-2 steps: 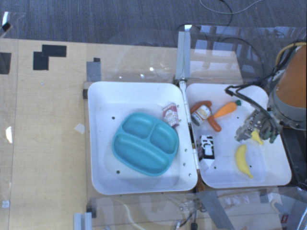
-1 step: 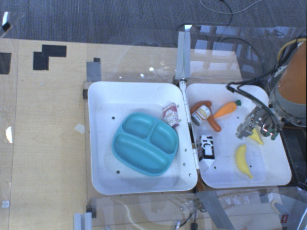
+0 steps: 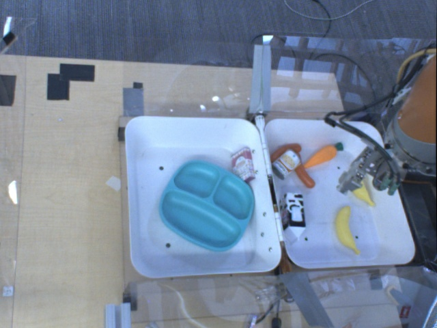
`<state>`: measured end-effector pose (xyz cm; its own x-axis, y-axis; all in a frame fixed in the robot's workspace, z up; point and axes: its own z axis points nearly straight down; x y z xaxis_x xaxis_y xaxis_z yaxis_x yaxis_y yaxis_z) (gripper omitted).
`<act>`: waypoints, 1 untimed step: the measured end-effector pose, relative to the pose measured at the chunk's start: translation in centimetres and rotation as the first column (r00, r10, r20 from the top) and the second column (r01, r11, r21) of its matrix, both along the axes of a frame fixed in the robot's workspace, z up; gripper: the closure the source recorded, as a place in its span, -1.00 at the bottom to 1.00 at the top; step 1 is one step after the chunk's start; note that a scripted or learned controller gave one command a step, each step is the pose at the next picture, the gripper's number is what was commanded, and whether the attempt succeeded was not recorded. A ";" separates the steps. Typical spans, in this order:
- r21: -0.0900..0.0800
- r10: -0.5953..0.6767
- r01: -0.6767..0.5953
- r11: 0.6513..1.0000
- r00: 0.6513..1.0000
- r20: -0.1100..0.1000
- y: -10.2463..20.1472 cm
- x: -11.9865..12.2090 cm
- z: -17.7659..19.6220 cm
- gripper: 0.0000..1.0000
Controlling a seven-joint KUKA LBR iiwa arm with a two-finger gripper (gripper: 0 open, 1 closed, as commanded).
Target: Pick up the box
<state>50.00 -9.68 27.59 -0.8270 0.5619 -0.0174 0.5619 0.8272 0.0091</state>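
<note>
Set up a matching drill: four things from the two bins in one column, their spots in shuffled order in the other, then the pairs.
Things:
1. blue divided plate
2. carrot
3. black-and-white box
4. whole banana

Places:
A. right bin, by its left wall
B. left bin, middle
C. right bin, lower right part
D. right bin, upper middle

Pairs: 1-B, 2-D, 3-A, 4-C

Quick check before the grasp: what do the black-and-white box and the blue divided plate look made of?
The small black-and-white printed box looks like cardboard: flat faces, matte print, though it is too small to be sure. The blue three-compartment plate looks like moulded plastic: uniform colour, rounded ridges, a soft sheen.
</note>
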 end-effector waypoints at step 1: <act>0.000 0.004 -0.004 1.000 1.000 0.007 0.1 0.3 1.0 1.00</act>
